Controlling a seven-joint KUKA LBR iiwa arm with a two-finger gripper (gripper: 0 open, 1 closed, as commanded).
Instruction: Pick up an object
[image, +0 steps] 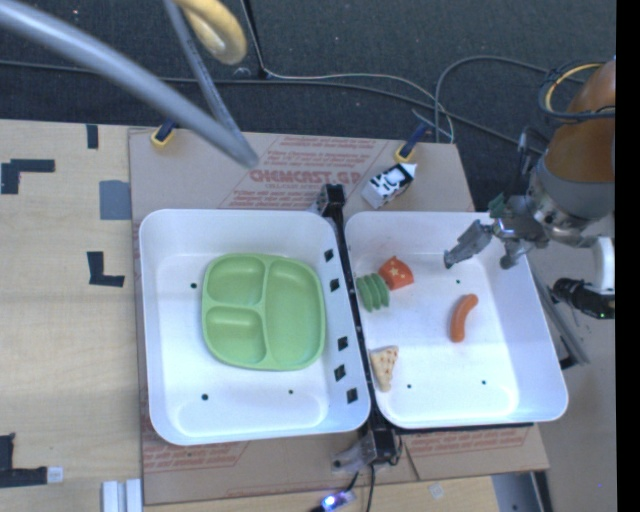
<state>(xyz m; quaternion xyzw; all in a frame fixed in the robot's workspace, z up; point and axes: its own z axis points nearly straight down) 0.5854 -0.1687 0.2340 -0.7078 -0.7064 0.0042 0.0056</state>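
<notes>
Cardboard (300, 165) over a pale wooden bench (60, 300) carries two shallow white bins, touching along a black clipped seam.

Item: my gripper (487, 243), above the right bin's (530, 390) far right rim, fingers spread wide, nothing between them.

Item: orange sausage (461, 317), just below my jaws, lying alone on the bin floor, apart from both walls; open white floor all round it.

Item: red piece (396, 272), to my left, touching a green ribbed piece (373, 291) against the seam wall.

Item: tan wedge (384, 365), further down along that wall.

Item: green divided plate (264, 310), well to my left, in the left bin (160, 300).

Item: small black-and-white object (388, 181), beyond the rim, on the cardboard.
</notes>
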